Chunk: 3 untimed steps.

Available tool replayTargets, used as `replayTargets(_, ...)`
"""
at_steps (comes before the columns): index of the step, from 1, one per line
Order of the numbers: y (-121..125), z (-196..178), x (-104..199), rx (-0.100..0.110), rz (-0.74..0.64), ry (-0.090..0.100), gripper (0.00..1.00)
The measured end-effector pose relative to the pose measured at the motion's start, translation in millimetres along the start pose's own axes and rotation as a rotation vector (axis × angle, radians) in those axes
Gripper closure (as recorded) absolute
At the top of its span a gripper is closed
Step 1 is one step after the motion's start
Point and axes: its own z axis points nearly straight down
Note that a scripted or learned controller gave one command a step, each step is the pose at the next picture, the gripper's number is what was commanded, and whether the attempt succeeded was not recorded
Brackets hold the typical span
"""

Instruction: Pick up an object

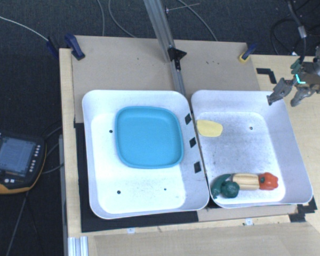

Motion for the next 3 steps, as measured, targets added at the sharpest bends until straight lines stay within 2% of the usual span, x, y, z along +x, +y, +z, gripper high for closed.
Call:
replayTargets(1, 0, 0, 0, 0.0, 0.0, 0.0, 0.0)
replayTargets(2, 2, 45, -6, 0.004, 0.0, 0.0, 0.0)
replayTargets(3, -1, 107, -7, 0.006, 0.0, 0.001, 0.0)
